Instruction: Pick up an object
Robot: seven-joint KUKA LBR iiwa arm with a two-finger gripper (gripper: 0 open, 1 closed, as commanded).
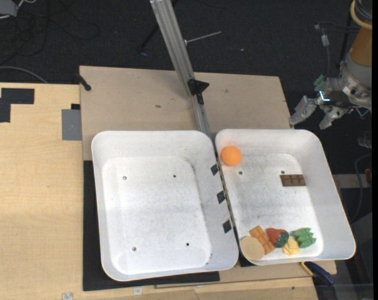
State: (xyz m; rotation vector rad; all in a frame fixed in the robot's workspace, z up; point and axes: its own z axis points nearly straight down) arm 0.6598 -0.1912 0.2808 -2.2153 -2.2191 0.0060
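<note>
Gripper [315, 114]: fingers spread, grasping nothing, above right bin's [326, 161] far right corner | ball [231, 155]: right bin, far left | chocolate [293, 180]: mid-right | toy food [280, 240]: near edge

No readable text, label, brand, number or sign anywhere here, not on the bins [153, 141], not on the bench [32, 167], not on the arm [362, 49], and nothing legible on the small objects either.
</note>
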